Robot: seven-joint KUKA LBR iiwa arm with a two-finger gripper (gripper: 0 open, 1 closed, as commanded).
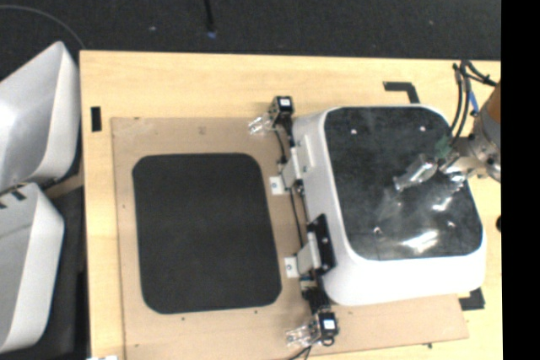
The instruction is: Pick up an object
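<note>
My gripper reaches in from the right edge and hangs low over the right part of the white bin, whose floor is dark. The grey wrist with its orange band is cut off by the frame edge. A pale, shiny object lies on the bin floor near the front wall, below the gripper and apart from it. Another faint glinting patch lies just under the gripper; I cannot tell whether it is an object or a reflection.
A black rectangular mat lies on the brown board to the left of the bin. A row of metal brackets and clamps runs between mat and bin. White curved shells stand at the far left edge of the bench.
</note>
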